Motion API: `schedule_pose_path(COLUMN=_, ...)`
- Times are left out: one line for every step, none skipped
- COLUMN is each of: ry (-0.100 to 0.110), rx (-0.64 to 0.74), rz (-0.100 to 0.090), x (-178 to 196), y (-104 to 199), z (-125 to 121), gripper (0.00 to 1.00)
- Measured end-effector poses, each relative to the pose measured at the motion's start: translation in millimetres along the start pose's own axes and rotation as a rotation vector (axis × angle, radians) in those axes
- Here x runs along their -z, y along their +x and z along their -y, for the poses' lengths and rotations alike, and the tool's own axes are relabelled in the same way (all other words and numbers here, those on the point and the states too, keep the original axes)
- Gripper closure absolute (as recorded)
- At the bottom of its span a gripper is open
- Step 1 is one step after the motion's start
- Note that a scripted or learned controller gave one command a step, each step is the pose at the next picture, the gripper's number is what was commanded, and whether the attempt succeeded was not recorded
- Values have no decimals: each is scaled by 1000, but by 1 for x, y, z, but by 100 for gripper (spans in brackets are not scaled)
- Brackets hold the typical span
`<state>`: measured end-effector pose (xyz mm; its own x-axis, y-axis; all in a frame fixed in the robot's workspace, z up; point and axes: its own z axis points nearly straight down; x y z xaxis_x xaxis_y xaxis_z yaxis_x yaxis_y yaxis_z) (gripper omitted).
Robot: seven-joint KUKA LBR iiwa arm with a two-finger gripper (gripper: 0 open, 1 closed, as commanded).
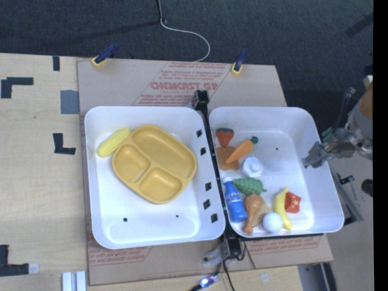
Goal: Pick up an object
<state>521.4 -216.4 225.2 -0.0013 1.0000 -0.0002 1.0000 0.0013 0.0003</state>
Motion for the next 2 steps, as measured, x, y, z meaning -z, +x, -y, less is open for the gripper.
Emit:
schedule_pose_path(ry=1, rx=5, rz=-1, x=-7, y=49, z=-37, gripper=100)
schedule_pose_path(ry=0, rx=6, rz=-2, x=-13, y=98, z=-75, gripper=100)
